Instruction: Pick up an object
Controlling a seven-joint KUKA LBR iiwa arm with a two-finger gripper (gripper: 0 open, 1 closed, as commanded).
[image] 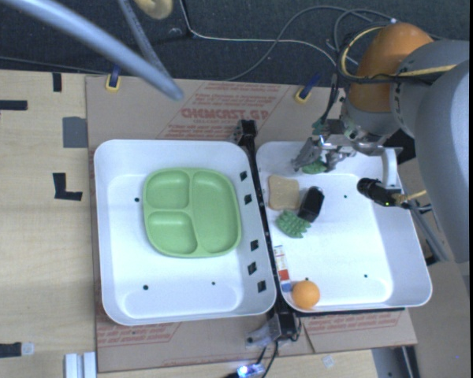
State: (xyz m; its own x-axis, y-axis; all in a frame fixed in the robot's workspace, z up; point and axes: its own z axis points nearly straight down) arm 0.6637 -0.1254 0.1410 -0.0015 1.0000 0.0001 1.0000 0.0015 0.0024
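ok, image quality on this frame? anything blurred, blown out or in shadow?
Camera view: the grey bar crossing the top left is soft and out of focus, close to the lens. The white bins are bright but keep their detail. The green plate and orange ball are sharp; shadows under them are faint. The tool is small and slightly soft.

A sheet of brown cardboard point(221, 105) with red printing covers the middle of a pale wooden bench point(31, 235) and lies under two white bins. Black tape marks point(61, 186) dot the wood on the left. Yellow clamps point(113, 79) grip the cardboard's far edge. Beyond it lies dark flooring point(244, 14), crossed by thin cables point(299, 34). The light is even and soft.
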